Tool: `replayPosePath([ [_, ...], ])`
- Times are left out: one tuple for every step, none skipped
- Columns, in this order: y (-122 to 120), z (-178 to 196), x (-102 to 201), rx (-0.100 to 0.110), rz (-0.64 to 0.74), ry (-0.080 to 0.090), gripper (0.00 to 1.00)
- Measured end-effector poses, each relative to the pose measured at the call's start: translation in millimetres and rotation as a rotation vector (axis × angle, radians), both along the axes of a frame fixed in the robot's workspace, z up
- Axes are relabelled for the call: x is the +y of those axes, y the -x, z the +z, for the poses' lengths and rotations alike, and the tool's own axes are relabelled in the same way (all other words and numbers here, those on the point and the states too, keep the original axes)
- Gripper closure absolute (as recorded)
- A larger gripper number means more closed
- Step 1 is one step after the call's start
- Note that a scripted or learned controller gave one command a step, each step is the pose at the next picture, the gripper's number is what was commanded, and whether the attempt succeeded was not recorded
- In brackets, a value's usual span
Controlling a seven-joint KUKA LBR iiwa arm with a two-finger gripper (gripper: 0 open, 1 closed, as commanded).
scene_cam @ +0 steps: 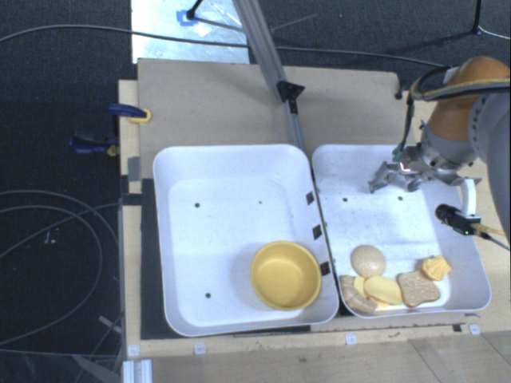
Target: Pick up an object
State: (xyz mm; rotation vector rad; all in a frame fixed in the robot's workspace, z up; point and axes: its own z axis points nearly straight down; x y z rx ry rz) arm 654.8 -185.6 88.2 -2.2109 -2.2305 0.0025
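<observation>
objects: i see small tan and yellow food pieces (391, 282) clustered at the near edge of the right bin (351, 174).
arm: my arm (467, 106) reaches in from the right, wrist bent down over that bin's far part.
gripper: gripper (395, 178) hangs well apart from the pieces; i read the fingers as spread, nothing between them.
left bin: left bin (200, 174) holds a yellow bowl (286, 274), upright, near its front right corner.

Blue clamps (102, 134) at bench edge
</observation>
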Motion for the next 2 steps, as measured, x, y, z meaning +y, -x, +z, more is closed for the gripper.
replayPosePath([
  [-2.5,15.1,-0.7,-0.008,0.003,0.003,1.0],
  [-9.1,62.4,-5.8,-0.009,0.0,0.002,1.0],
])
